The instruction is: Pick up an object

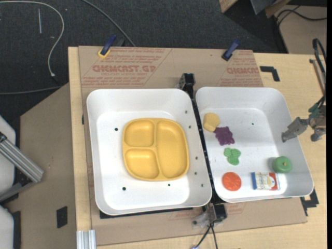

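Brown board (155, 66) lettered "CHEMCAST GP" behind two white bins (104, 139).

A single fixed camera looked down from above the bench at a slant, far enough back to take in both white bins (98, 139) side by side mid-frame, dark floor along the top, and the bench's front edge below.
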Available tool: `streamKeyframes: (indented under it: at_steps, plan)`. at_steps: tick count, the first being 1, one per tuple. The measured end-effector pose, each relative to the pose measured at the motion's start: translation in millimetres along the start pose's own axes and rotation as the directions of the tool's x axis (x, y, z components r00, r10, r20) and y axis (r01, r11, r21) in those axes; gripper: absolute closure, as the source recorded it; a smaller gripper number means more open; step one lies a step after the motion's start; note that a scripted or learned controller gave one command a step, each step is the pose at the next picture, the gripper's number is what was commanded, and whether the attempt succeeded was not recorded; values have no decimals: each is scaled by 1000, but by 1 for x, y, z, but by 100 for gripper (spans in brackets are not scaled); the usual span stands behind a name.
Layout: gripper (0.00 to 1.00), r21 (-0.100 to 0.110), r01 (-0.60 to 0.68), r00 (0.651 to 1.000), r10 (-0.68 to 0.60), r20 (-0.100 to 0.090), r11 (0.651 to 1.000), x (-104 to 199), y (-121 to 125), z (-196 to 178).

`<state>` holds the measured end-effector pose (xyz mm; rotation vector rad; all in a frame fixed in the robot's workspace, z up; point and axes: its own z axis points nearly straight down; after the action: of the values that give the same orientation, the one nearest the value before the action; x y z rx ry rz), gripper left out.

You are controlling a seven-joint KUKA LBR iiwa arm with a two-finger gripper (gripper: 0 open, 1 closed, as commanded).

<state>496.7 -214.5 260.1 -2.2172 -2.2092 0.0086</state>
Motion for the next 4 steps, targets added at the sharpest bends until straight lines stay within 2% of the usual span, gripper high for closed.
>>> streamKeyframes:
  at_steps: [1,4]
  plan:
    - [0,-11,4,1000,-4,3,1000,1,2,-6]
    - [0,-6,4,1000,-4,0,1000,0,10,174]
